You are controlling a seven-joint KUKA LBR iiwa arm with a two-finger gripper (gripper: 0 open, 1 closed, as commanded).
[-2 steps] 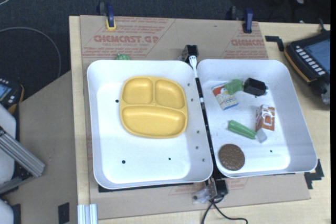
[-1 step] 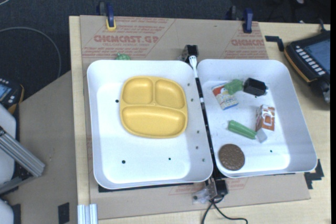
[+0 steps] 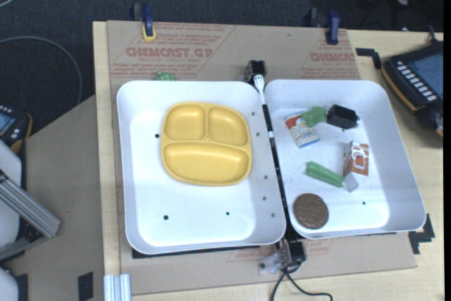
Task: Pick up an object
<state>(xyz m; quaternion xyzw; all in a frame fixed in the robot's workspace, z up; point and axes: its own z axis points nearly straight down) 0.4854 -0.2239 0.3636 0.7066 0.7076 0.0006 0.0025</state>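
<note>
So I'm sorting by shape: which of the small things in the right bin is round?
The brown disc, lying at the near left corner of the right bin. The others are boxy or stick-shaped.

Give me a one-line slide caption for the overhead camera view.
Yellow tray in the left bin; small items, including a brown disc and green stick, in the right bin.

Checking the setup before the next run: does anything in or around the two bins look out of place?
One thing: a small green object lies on the brown board just outside the left bin, past its far edge. The yellow divided plate sits flat in that bin, and the right bin's loose items all lie inside its walls.
</note>
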